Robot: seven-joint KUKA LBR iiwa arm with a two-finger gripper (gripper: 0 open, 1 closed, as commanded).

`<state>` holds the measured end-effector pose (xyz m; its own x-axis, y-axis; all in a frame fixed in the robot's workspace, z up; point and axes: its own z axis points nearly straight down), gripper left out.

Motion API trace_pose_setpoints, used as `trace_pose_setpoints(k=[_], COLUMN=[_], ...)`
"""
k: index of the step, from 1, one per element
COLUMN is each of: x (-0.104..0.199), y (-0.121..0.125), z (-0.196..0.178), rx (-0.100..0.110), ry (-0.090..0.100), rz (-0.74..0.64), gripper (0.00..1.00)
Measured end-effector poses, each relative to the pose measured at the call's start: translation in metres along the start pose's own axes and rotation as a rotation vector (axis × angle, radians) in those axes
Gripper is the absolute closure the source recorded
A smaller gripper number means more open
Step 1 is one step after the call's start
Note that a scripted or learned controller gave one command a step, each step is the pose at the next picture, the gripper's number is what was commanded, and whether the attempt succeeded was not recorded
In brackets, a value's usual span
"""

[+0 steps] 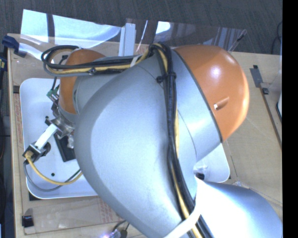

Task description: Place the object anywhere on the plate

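My grey arm [139, 152] with its orange band [218, 93] covers most of the camera view and reaches over the left bin [27, 98]. The gripper [64, 145] hangs low inside that bin, near its left middle, with a dark part pointing down at the white floor. A white fitting [42, 144] and a yellow cable [44, 178] stick out from the wrist to the left. I cannot make out the object or the plate; the arm hides much of both bins. Nothing shows as held.
A corner of the right bin [216, 171] peeks out under the arm. Black and yellow cables [89, 66] loop over the back of the left bin. The wooden bench [260, 133] shows at right, and a blue clamp [10, 43] sits at the back left.
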<state>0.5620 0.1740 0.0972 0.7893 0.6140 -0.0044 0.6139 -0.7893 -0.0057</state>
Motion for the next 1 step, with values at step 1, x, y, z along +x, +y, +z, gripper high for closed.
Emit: trace_pose_setpoints(k=[1], x=[0.016], y=[-0.015], z=[-0.1645], rx=[-0.002], ry=[0.001], rz=[-0.369], gripper=[1.0])
